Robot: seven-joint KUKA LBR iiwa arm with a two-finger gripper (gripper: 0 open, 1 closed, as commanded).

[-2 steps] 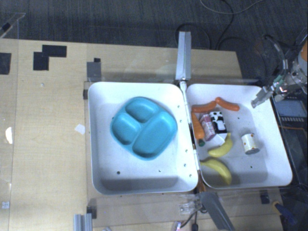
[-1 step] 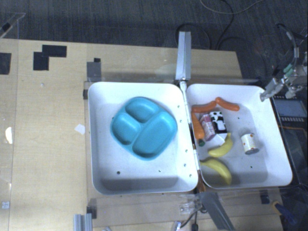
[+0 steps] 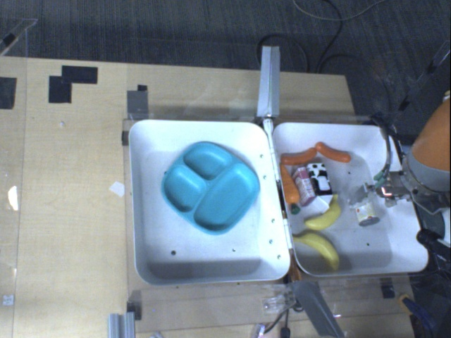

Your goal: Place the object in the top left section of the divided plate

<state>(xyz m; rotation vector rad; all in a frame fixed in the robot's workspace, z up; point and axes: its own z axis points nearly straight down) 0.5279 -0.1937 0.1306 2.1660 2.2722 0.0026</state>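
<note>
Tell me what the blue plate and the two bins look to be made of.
The blue plate: probably moulded plastic, one even colour, rounded dividers, a soft satin sheen. The left bin and right bin: likely plastic or coated metal, smooth white walls with a dull gloss and small dark holes in the floor; the look leaves that open.

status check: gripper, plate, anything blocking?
Gripper low in right bin, beside bananas. Blue divided plate in left bin, nothing on it. Path to plate looks clear.
</note>
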